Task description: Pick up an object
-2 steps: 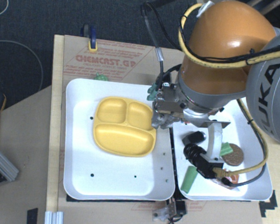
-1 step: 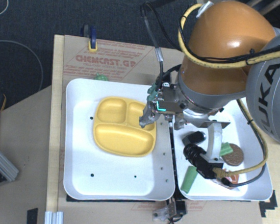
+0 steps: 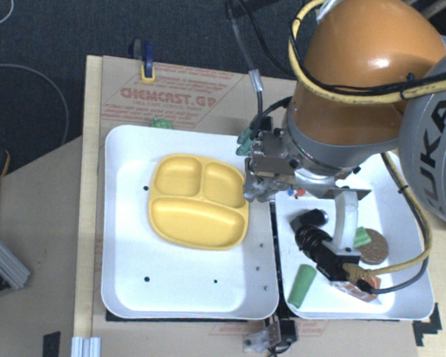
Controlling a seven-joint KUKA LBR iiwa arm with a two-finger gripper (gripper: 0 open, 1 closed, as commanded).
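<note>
Plate (image 3: 198, 202), yellow and divided, lies in the view's left bin (image 3: 174, 275), the gripper (image 3: 263, 187) just beside its right edge, its opening impossible to tell, nothing visibly held.

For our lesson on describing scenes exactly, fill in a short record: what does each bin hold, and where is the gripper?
left bin: yellow divided plate, three compartments, lying flat
right bin: green cylinder near the front left corner; brown disc to its right, further back
gripper: over the border between the bins, beside the plate's right edge
</note>
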